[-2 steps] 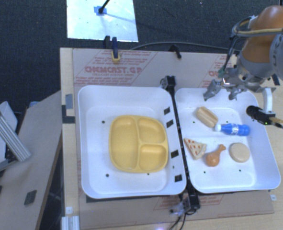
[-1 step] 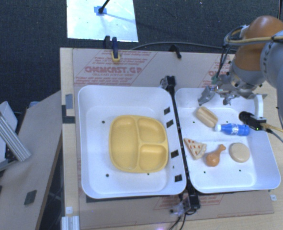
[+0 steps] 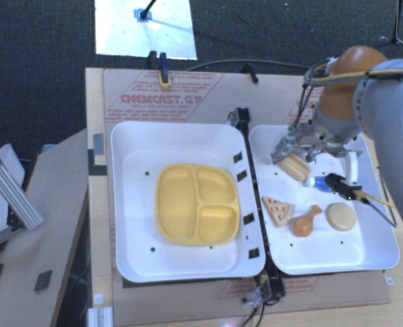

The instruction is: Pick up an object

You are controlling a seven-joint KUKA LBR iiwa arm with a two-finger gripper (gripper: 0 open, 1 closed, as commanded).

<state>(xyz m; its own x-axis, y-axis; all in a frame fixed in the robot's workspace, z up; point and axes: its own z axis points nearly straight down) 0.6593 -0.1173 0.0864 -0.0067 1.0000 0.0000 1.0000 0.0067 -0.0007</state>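
The toy drumstick, pizza slice and round biscuit are lying untouched low in the right bin, while the gripper is pressing onto a tan bread-like block, grip unclear, nothing lifted yet.

tray in left bin | drumstick between wedge, disc

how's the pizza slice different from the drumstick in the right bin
The pizza slice is a flat triangle, tan with red spots; the drumstick is rounded, plain orange-brown, and narrows to a thin bone end. The pizza slice lies nearer the divider between the bins, the drumstick just to its right, toward the round cookie. Both are toy foods lying loose on the right bin floor.
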